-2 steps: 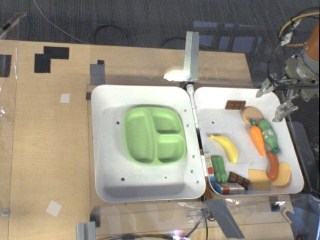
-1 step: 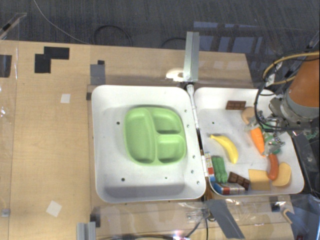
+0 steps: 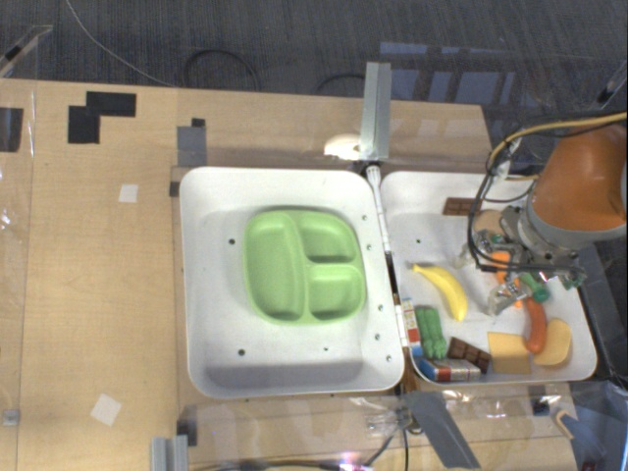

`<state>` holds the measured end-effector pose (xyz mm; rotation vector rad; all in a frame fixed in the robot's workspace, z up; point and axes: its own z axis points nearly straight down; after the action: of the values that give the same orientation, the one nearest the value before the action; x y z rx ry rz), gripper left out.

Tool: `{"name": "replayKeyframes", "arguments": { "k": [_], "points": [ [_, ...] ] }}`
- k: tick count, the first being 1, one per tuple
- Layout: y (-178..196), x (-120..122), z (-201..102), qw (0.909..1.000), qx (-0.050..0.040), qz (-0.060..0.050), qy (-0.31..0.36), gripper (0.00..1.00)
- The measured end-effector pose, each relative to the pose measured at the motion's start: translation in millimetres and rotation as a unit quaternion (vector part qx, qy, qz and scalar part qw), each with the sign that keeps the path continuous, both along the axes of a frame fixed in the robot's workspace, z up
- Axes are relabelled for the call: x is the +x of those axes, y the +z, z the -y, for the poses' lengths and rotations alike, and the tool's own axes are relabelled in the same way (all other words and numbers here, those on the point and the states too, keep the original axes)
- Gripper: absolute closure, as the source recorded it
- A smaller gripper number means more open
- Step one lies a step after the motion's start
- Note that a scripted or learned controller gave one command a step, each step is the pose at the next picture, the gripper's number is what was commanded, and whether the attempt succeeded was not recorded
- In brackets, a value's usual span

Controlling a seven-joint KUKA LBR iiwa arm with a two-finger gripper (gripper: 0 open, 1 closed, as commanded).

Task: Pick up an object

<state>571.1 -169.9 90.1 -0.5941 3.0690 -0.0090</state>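
The right bin [image 3: 432, 214] holds several toy foods. A yellow banana [image 3: 444, 288] lies near its middle, and a green block [image 3: 430, 327] sits below it by the left wall. A brown chocolate bar [image 3: 468, 351], a yellow cheese wedge [image 3: 508, 351] and a red sausage [image 3: 535, 327] lie along the front. My gripper [image 3: 510, 287] hangs low over the right half of this bin, just right of the banana and above the sausage. Small orange [image 3: 498, 258] and green [image 3: 537, 287] pieces show beside it. The orange wrist covers the bin's far right.
The left bin [image 3: 211, 361] holds a green divided plate [image 3: 302, 265]. A brown bar [image 3: 458, 206] lies at the right bin's back wall. A red, white and blue item [image 3: 412, 327] rests along the divider. A metal post [image 3: 376, 111] stands behind the bins.
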Motion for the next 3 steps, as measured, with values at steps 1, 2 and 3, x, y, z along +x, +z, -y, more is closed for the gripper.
{"name": "replayKeyframes", "arguments": {
  "k": [1, 2, 3],
  "points": [
    [1, -50, 3, 0.9999, -0.0003, 0.001, 0.013, 0.0],
    [2, -40, -66, 0.9971, -0.0011, 0.003, 0.076, 0.0],
    [39, 29, -40, 0.9812, -0.0017, -0.001, 0.193, 0.0]
  ]
}}
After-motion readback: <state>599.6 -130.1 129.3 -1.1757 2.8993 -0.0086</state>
